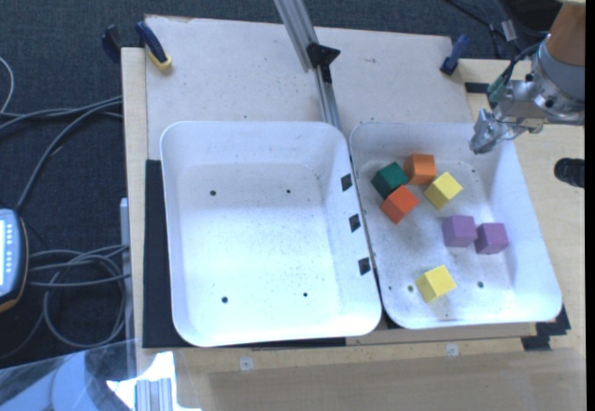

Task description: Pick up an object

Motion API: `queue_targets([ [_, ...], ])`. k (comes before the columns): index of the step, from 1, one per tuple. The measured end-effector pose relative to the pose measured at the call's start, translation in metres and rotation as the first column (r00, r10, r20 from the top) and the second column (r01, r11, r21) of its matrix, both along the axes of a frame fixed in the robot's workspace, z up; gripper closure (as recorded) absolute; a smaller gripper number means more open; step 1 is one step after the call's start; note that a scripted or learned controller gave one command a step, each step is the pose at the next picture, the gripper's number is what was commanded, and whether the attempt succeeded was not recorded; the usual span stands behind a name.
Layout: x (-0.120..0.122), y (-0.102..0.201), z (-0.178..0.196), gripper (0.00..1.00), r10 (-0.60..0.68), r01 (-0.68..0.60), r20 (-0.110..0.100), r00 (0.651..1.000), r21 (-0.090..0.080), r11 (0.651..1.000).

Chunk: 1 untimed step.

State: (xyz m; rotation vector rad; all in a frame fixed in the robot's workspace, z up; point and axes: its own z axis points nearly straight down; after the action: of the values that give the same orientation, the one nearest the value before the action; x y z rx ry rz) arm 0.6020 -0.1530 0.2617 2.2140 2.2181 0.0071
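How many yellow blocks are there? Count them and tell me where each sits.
2, both in the right bin: one yellow block beside the orange block, another yellow block alone near the front.

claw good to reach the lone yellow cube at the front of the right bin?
Probably yes. The yellow cube sits apart from the other blocks with bare bin floor around it, and the claw hangs over the same right bin's far edge with nothing between them.

No lettering, label, brand or number can be read anywhere — not on the blocks, the two white bins [177,158], or the bench.
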Motion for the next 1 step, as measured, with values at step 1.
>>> queue_targets([
  [1,0.0011,0.0001,0.0239,1.00,0.000,0.000,-0.003,1.000,0.001,1.000],
])
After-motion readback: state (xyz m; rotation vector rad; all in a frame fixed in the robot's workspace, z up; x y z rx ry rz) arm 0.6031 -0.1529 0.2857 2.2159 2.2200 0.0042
